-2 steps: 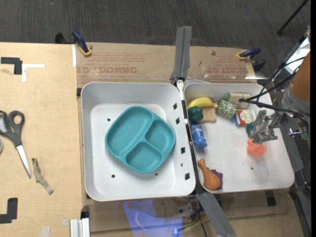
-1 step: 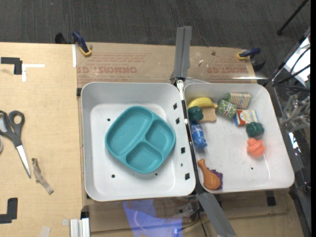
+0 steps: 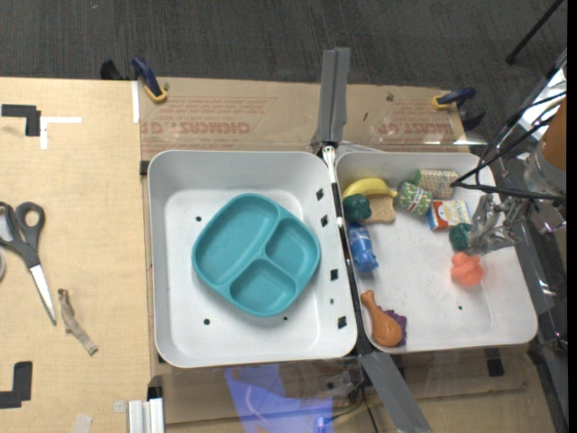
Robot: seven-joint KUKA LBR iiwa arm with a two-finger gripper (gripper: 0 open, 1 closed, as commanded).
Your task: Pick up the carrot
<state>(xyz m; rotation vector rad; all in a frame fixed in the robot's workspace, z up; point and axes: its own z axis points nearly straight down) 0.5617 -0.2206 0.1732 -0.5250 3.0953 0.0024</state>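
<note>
The carrot (image 3: 467, 270) is a short, stubby orange piece with a dark green top, lying in the right bin (image 3: 505, 327) toward its right side. My gripper (image 3: 488, 231) reaches in from the right and hangs just above and right of the carrot, close to its green top. Whether it touches the carrot is unclear. Nothing visibly sits in the gripper.
The right bin also holds a banana (image 3: 369, 188), a dark green round item (image 3: 357, 208), a blue bottle (image 3: 362, 248), a green can (image 3: 416, 198), a small red and white carton (image 3: 450, 214) and an orange drumstick-shaped toy (image 3: 382, 321). A teal divided plate (image 3: 257, 254) lies in the left bin. Scissors (image 3: 29, 251) rest on the bench at left.
</note>
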